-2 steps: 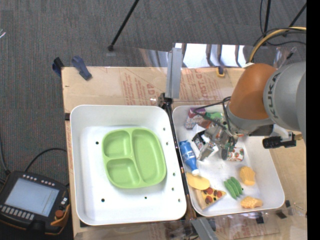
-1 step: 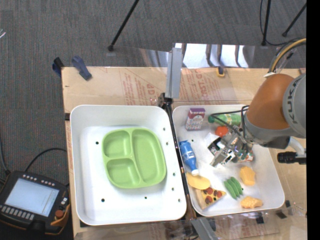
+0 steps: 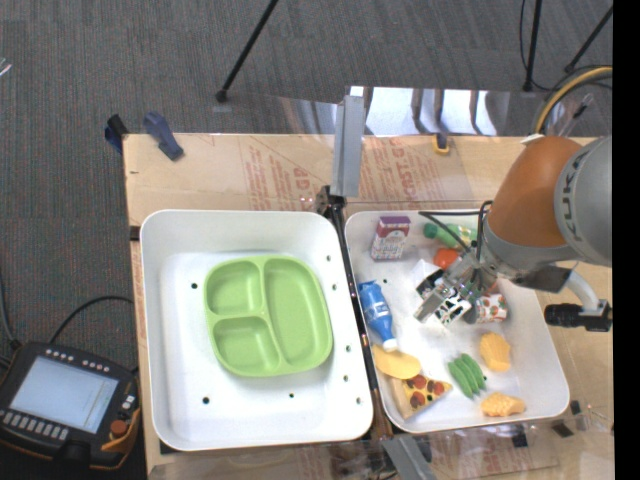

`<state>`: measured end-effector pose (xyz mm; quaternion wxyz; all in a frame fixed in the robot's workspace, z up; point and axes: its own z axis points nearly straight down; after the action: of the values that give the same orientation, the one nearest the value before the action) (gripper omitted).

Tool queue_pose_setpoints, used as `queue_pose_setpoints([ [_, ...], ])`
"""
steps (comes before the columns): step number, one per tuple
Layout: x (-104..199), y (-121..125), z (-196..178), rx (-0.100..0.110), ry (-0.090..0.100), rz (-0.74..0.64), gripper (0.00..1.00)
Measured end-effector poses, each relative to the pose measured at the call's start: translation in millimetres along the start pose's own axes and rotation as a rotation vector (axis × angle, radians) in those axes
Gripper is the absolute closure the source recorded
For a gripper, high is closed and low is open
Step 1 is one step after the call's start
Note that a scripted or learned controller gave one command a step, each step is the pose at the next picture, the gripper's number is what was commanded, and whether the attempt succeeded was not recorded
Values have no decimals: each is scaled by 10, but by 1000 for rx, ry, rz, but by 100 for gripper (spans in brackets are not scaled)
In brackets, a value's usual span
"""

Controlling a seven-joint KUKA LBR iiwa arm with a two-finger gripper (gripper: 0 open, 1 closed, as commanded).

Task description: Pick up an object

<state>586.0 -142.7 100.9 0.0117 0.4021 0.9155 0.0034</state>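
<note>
The gripper [image 3: 447, 303] hangs low in the right bin [image 3: 545, 328], seemingly spread and holding nothing; best centre over one lone item, the green pea pod [image 3: 466, 374], before closing.

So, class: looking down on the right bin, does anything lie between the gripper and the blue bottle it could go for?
Nothing visible does. The gripper hangs over the right bin, and bare white floor separates it from the blue bottle to its left. The milk carton sits farther back, off that line.
</note>
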Motion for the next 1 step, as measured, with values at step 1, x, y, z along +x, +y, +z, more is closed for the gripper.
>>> queue_pose_setpoints([
  [1, 156, -189, -10, -10, -12, 170, 0],
])
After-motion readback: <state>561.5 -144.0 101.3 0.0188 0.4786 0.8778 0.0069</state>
